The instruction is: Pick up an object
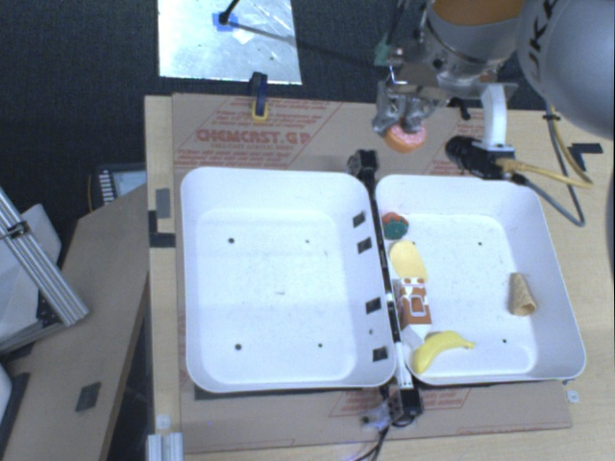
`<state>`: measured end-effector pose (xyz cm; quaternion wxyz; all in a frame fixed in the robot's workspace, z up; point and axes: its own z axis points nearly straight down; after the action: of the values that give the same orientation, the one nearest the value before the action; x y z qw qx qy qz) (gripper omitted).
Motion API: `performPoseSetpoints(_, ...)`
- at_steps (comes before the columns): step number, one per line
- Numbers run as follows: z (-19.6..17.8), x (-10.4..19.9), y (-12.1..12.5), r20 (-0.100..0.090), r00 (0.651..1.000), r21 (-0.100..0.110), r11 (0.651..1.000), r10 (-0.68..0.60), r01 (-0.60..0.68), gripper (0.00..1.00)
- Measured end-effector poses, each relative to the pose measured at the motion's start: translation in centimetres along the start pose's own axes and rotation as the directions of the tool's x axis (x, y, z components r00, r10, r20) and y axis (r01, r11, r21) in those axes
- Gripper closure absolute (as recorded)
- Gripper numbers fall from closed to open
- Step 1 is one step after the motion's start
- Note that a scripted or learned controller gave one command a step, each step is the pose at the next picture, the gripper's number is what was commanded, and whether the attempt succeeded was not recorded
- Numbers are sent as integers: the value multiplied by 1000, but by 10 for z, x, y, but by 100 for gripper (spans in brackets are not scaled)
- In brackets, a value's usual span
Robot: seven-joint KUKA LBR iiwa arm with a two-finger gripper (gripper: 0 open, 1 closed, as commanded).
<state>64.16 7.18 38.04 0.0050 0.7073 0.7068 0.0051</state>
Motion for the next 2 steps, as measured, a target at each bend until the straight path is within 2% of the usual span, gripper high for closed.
performPoseSetpoints(1, -16, -34, 29, 2, 1000, 8, 1000, 1, -1, 100)
performPoseSetpoints(2, -23, -119, 27, 3, 1000, 10, 1000, 5, -5, 100)
